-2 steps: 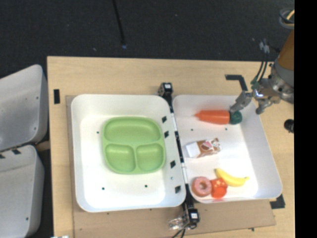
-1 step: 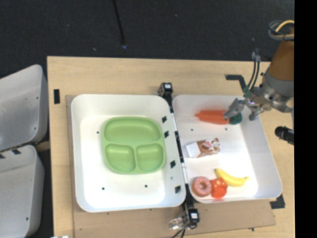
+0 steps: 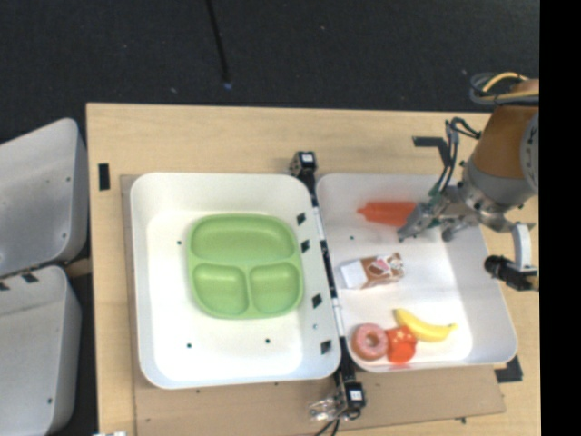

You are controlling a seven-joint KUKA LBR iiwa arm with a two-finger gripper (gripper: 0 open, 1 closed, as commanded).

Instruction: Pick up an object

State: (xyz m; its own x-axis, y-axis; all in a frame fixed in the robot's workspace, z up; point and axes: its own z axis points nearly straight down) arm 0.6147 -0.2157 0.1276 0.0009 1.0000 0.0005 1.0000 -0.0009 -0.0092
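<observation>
— So, where is the arm point(image 3: 504, 153) being seen at this moment?

— At the right edge of the frame it is being shown reaching in over the right bin point(image 3: 472, 284), with the orange band sitting above the grey wrist. The gripper point(image 3: 425, 223) is being held low over the upper part of that bin.

— And how is the tool being held: spread, or pressed together?

— That cannot be told; the tip is being rendered too small and dark. Nothing is being seen pinched in it.

— What is lying nearest to it?

— An orange-red carrot-like piece point(image 3: 387, 213) is being shown just to the left of the tip, near the bin's upper side. Whether it is being touched cannot be told.

— And the other objects?

— A small brown-and-white packet point(image 3: 370, 270) is being shown at the middle left of the same bin. Along the lower edge, a pink doughnut point(image 3: 369, 340) and a red piece point(image 3: 400, 344) are lying touching, with a banana point(image 3: 423, 325) just to their upper right.

— And the left bin point(image 3: 159, 334)?

— A green divided plate point(image 3: 245, 263) is being held in its middle.
</observation>
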